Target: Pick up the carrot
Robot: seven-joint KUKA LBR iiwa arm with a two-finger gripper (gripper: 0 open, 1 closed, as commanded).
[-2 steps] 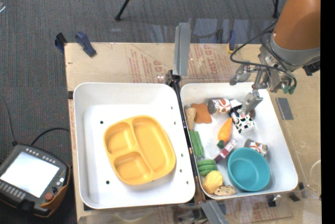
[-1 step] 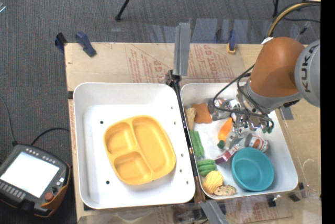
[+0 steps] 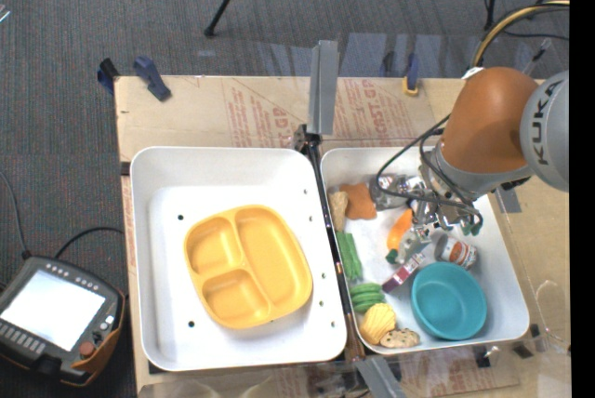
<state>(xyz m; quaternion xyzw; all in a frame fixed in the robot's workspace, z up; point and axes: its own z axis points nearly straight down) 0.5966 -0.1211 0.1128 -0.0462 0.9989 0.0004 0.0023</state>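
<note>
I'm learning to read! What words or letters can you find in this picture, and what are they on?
"KU": white letters on the grey robot arm, cut off at the edge.
Red print on the cardboard sheet under the bins: upside down and too blurred to read.
Label on the small can: too small to read.
Tablet screen: no readable text.

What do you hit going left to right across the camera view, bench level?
Pendant → yellow divided plate in the left bin → green bean → carrot → teal bowl in the right bin.
</note>
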